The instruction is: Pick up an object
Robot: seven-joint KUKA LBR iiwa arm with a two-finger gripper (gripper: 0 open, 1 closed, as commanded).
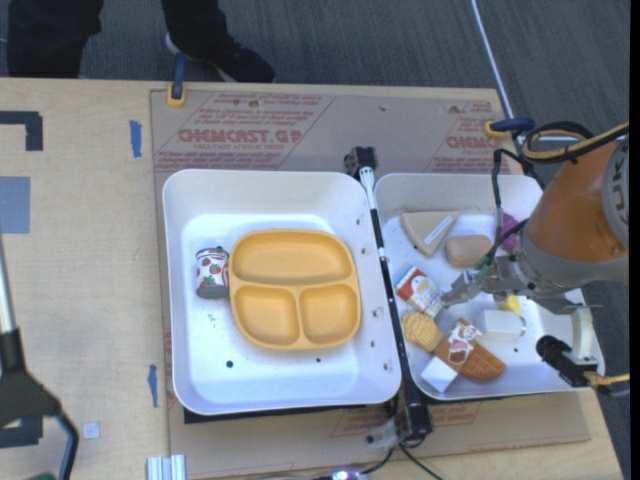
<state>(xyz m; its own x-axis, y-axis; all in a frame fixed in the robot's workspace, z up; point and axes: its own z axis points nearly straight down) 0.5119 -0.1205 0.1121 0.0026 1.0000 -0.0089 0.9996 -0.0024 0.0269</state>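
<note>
The right bin point(560, 386) is holding a small heap of toy food. A pale wedge point(430, 230) is lying at its far left, and just right of it a tan bun point(466, 250) is sitting. Nearer the middle, a red and white packet point(417, 290) is leaning close to the left wall. Below it a yellow waffle piece point(421, 330) is lying, and beside that a brown cone point(478, 361) with a small printed packet point(461, 341) resting on it. A white cube point(438, 373) is touching the near wall, and a white block point(500, 323) is lying just right of the cone. A small yellow piece point(512, 303) is showing above this block.

The gripper point(478, 285) is hanging low in this bin, between the bun and the white block, its metal tip pointing left toward the red and white packet. I cannot tell if its fingers are apart or together, and nothing is seen held between them. The arm point(580, 218), grey with an orange band, is reaching in from the right, over the bin's right part.

The left bin point(185, 268) is carrying a yellow tray point(295, 288) with three sections, and a small can point(211, 271) is lying just against the tray's left edge. Both bins are standing on a cardboard sheet point(240, 133) on the bench point(70, 298).
</note>
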